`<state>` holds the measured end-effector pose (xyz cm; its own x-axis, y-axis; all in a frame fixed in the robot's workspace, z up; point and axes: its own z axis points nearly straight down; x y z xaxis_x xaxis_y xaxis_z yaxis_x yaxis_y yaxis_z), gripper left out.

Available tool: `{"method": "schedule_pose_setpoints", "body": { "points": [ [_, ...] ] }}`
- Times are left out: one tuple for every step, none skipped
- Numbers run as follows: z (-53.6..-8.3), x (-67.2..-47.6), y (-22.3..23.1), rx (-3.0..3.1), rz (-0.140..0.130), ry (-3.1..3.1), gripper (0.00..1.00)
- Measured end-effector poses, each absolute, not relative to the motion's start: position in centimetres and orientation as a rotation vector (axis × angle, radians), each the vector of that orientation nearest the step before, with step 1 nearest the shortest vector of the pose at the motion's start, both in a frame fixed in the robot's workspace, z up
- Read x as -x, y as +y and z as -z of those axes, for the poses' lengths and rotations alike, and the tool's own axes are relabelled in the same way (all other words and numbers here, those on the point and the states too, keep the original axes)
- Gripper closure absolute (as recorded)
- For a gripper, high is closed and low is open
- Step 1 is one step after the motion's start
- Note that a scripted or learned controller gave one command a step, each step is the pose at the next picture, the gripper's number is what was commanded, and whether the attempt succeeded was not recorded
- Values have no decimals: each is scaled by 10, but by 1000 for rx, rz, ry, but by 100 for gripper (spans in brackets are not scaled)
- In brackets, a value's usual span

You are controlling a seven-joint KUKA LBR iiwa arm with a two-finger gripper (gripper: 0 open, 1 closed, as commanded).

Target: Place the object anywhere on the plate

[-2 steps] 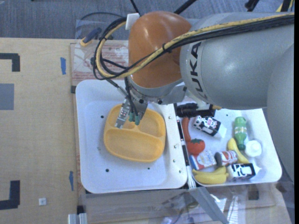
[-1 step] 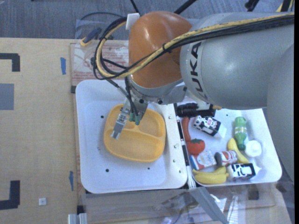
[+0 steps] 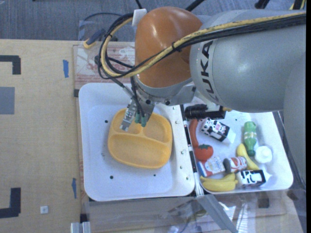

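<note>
While one grey arm [image 3: 243, 57] reaches over two white bins [image 3: 92, 144], its gripper [image 3: 133, 116] hangs above the far-left edge of one yellow divided plate [image 3: 141, 142] in the left bin, apparently pinching a small green object [image 3: 142, 119] between near-closed fingers. The right bin [image 3: 284, 174] holds two bananas [image 3: 218, 182] and one tomato [image 3: 204, 152].

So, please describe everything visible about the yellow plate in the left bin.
The yellow plate looks like smooth plastic, with rounded corners and raised ridges dividing it into compartments. It lies flat, slightly turned, on the floor of the left white bin. The pincer is over its upper edge; I cannot tell whether it touches.
</note>
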<state>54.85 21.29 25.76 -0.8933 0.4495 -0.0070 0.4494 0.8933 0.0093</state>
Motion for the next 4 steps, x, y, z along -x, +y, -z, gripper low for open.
{"method": "schedule_pose_setpoints", "body": {
  "points": [
    [-258,-549,213,-724,-11,3048,0],
    [-269,-550,212,-727,-18,3043,100],
    [-268,-550,212,-727,-18,3043,0],
    [-279,-552,212,-729,-25,3038,100]
  ]
}}
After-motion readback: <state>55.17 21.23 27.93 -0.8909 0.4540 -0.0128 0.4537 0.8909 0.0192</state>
